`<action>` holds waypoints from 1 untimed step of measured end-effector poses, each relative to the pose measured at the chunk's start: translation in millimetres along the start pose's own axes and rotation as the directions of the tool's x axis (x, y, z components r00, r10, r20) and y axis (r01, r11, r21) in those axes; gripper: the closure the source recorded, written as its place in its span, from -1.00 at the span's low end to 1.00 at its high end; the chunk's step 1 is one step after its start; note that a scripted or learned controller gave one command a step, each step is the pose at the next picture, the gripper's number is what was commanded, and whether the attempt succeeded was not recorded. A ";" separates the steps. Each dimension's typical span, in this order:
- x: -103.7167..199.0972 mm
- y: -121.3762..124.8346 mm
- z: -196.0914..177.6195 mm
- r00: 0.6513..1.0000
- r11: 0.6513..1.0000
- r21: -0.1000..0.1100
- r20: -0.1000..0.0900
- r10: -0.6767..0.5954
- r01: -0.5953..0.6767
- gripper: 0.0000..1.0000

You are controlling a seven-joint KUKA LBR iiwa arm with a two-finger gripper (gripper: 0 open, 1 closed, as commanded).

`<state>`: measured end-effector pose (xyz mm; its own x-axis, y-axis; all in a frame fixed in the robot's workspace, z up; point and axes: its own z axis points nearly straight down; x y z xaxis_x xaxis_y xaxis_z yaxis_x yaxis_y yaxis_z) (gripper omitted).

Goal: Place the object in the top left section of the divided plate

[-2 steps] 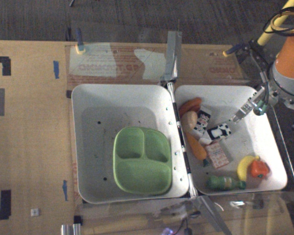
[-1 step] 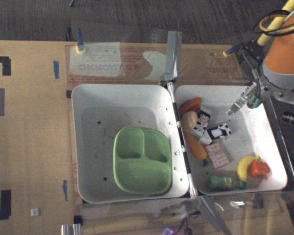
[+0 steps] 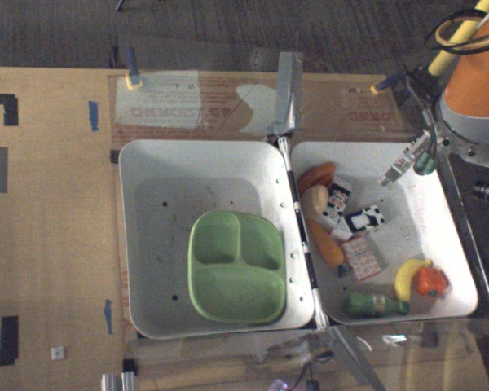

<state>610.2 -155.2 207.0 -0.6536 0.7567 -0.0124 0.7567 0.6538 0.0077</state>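
Nearest, in the right bin [image 3: 460,243]: green bottle [image 3: 376,304], banana [image 3: 407,277], orange toy [image 3: 431,281], pink card [image 3: 363,257]. In the left bin [image 3: 147,186], green divided plate [image 3: 236,265], all sections bare, top left one [image 3: 218,239] included. Farther in the right bin: carrot [image 3: 327,243], black-and-white cow [image 3: 363,218], sausage [image 3: 316,175]. Farthest, at the right bin's far right corner, hand [image 3: 407,163] hanging above the bin floor, carrying nothing visible; open or closed, cannot tell. No object picked: grasp, carry and placement all left to do.
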 end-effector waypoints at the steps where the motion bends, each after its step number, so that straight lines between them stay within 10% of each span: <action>1: -75.3 -17.8 2.7 0.998 0.998 0.005 -0.006 0.061 -0.061 1.00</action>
